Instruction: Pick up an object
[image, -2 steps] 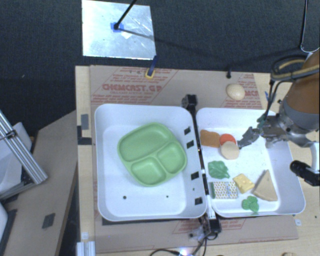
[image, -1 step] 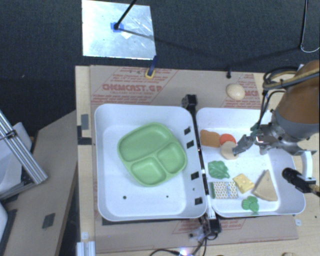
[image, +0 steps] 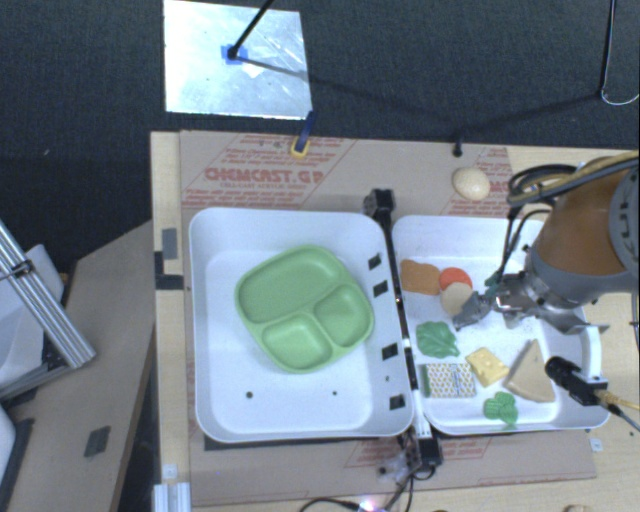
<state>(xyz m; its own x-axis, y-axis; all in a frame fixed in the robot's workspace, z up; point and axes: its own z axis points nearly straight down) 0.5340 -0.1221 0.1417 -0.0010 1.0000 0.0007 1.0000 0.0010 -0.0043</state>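
Note:
The right bin (image: 500, 232) holds several toy foods: a brown bread piece (image: 420, 277), an orange-red round piece (image: 456, 277), a beige round piece (image: 456, 298), a green leaf (image: 437, 339), a yellow cheese cube (image: 487, 366), a tan sandwich wedge (image: 530, 373), a patterned cracker (image: 449, 380) and a small green broccoli (image: 500, 407). My gripper (image: 478, 308) hangs low over the middle of this bin, just right of the beige piece and above the cheese. Nothing visibly sits in its grasp.
The left bin (image: 220, 300) carries a green divided plate (image: 303, 307). A beige egg-shaped thing (image: 471, 182) lies on the cardboard behind the right bin. The divider with black clips (image: 392, 300) runs between the bins. The arm covers the right bin's right side.

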